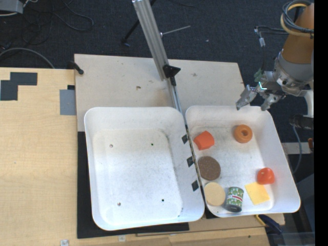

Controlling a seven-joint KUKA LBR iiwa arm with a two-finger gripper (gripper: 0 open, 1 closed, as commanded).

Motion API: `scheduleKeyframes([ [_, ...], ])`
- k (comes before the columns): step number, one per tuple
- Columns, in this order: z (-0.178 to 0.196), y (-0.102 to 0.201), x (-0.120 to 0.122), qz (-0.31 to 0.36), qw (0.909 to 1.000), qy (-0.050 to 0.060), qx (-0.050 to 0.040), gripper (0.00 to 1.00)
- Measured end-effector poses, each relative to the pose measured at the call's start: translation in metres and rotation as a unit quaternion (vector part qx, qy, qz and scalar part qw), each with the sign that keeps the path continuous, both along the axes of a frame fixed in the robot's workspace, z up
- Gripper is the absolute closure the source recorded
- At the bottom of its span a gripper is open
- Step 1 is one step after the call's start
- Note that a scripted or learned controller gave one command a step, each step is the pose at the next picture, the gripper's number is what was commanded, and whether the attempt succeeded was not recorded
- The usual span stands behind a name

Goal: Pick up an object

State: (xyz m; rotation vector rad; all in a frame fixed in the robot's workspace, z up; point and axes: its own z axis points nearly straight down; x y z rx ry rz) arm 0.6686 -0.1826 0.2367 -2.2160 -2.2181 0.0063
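The right bin (277, 137) holds several objects: an orange-red block (204, 140), an orange ring (243, 134), a brown disc (209, 168), a tan disc (214, 193), a small green can (234, 199), a yellow block (257, 193) and a red ball-like piece (265, 176). My gripper (254, 99) hangs above the bin's far right corner, up and to the right of the orange ring. Its two fingers (242, 102) stand apart, open, with nothing between them.
The left bin (102, 137) sits beside the right one, with black clips along the shared wall. A slanted aluminium rail (156, 47) rises behind the bins. Pale wooden board lies to the left. The arm's orange band (300, 40) is at the upper right.
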Motion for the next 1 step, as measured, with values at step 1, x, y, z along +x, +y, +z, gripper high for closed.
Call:
scheduleKeyframes([
  [1, 0.0032, 0.0003, 0.0009, 0.002, 1.0000, -0.002, -0.0008, 0.00],
])
